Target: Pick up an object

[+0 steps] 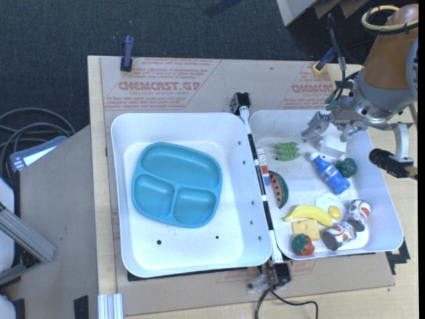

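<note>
My gripper (330,130) hangs over the back of the right bin (392,205), its fingers spread open with nothing between them. Just in front of it lie a small white item (331,153), a blue bottle (330,173) and a dark teal object (346,167). To its left lies a green leafy toy (287,151). Nearer the front of this bin are a watermelon slice (277,189), a banana (309,212), an orange block (305,227), a red fruit (303,244) and two cans (358,211) (340,234).
The left bin (126,138) holds a blue compartment plate (176,184). A black clamp (240,102) and the ridge between the bins (259,178) stand left of the gripper. A black part of the arm (388,161) juts over the right bin's right wall.
</note>
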`<state>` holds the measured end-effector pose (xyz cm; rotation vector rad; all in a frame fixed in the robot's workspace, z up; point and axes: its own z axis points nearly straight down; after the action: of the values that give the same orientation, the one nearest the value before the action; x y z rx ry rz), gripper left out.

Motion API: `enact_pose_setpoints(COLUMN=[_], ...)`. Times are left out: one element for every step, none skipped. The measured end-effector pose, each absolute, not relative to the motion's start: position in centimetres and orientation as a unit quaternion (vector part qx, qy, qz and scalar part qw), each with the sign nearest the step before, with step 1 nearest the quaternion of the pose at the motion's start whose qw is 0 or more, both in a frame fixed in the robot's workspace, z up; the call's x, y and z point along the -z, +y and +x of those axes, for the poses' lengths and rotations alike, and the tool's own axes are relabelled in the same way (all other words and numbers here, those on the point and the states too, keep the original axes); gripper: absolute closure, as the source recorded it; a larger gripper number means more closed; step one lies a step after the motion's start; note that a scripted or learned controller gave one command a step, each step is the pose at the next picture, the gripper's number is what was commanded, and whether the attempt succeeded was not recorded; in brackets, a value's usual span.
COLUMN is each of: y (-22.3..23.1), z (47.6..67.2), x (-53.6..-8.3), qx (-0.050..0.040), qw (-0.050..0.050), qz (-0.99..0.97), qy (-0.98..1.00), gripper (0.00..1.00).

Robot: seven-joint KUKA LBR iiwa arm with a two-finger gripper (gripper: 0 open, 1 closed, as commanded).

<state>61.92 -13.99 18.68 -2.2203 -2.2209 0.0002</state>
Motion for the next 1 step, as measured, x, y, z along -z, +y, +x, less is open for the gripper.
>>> enact_pose_setpoints(y=[-17.15], z=[59.70], x=[-8.36], qx=[-0.0010], qw=[0.002], qz=[-0.707], qy=[-0.707], gripper=[0.00])
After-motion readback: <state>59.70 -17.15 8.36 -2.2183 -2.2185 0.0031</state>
